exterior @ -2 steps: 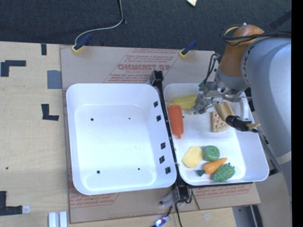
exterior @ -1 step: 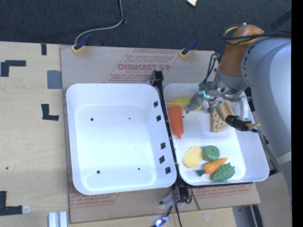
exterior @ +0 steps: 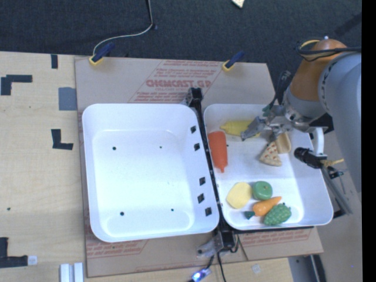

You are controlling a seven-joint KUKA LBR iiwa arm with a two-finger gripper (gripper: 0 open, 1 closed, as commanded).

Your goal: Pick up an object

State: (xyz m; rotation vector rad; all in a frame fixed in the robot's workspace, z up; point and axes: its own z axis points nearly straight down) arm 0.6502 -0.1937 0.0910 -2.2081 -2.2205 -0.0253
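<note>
Over the right bin (exterior: 317,207), the gripper (exterior: 264,129) hangs with its fingers spread and nothing between them, a yellow toy (exterior: 236,127) just to their left, a pizza slice (exterior: 271,154) just below, and an orange sausage (exterior: 218,150) further left.
</note>
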